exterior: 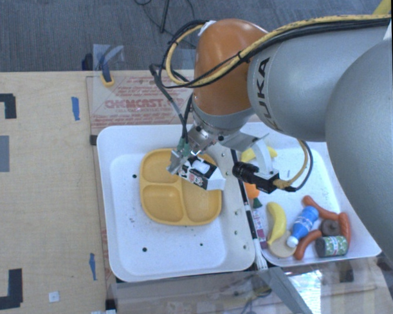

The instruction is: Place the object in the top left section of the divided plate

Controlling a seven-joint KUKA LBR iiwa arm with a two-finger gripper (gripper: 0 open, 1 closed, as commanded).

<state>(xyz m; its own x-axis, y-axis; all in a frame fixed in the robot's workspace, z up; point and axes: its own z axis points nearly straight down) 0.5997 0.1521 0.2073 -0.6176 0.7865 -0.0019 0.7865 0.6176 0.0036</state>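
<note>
A yellow divided plate [161,203] lies in the left white bin [122,252]. Its top left section [157,166] is bare as far as I can see. My gripper [188,165], black and white with a small green part at its top, hangs over the plate's upper right part, just right of that section. The big orange and grey arm hides the area behind it. I cannot make out any object at the gripper's tip.
The right bin [363,244] holds a banana [276,221], a blue bottle [305,223], orange sausages [322,210], a green can [332,246], a dark ring [329,228] and a yellow item [258,155]. A marker [254,215] lies along the divider between the bins.
</note>
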